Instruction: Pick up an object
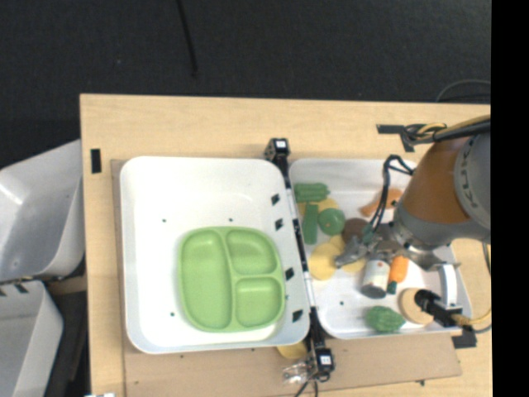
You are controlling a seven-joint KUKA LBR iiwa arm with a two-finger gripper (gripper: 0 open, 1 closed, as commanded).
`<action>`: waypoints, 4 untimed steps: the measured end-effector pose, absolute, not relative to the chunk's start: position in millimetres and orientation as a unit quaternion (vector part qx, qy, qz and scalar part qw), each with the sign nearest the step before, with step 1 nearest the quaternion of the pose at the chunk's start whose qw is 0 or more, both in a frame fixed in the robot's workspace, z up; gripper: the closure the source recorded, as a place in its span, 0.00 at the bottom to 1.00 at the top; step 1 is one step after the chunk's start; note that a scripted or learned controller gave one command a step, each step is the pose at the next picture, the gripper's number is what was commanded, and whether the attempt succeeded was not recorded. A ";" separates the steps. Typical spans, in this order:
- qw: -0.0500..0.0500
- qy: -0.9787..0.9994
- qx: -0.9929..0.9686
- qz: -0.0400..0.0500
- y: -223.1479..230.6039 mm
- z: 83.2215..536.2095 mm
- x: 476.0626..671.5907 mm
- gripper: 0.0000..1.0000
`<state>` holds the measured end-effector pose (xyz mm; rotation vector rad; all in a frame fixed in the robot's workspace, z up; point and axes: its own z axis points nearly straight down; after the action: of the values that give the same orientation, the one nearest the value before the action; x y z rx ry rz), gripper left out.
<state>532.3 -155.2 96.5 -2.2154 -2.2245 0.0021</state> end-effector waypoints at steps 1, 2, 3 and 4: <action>-0.001 -0.706 -0.708 -0.001 -157.9 110.9 532.7 1.00; -0.001 -0.706 -0.708 0.000 -170.0 127.7 544.9 1.00; 0.000 -0.706 -0.708 0.001 -150.5 142.7 532.1 1.00; 0.000 -0.710 -0.705 -0.002 -79.0 203.1 490.2 1.00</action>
<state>490.2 -79.0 203.1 -2.2136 -2.2296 -0.0059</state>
